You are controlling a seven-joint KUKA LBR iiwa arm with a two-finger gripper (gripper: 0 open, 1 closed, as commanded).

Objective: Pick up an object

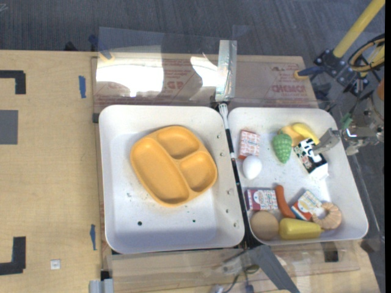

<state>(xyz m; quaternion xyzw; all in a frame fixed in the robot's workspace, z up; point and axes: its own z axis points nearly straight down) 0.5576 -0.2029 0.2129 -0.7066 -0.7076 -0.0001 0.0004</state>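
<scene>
The right bin (348, 182) holds several toy foods. Among them are a red-and-white carton (248, 143), a white egg (252, 166), a green bumpy piece (282, 147), a yellow banana (300, 132) and a black-and-white carton (311, 155). Toward the front lie a pink carton (261, 198), a red sausage (283, 201), a brown round piece (264, 224), a yellow piece (299, 228), a small colourful box (308, 205) and a tan ring (330, 216). My gripper (344, 135) hangs at the bin's right rim, just right of the black-and-white carton and apart from it, with nothing seen in it.
The left bin (119, 212) carries a yellow divided plate (174, 163). A clear plastic wall (183, 72) and cardboard stand behind both bins. A yellow pole and cables (360, 35) crowd the upper right. The wooden bench (43, 163) stretches out to the left.
</scene>
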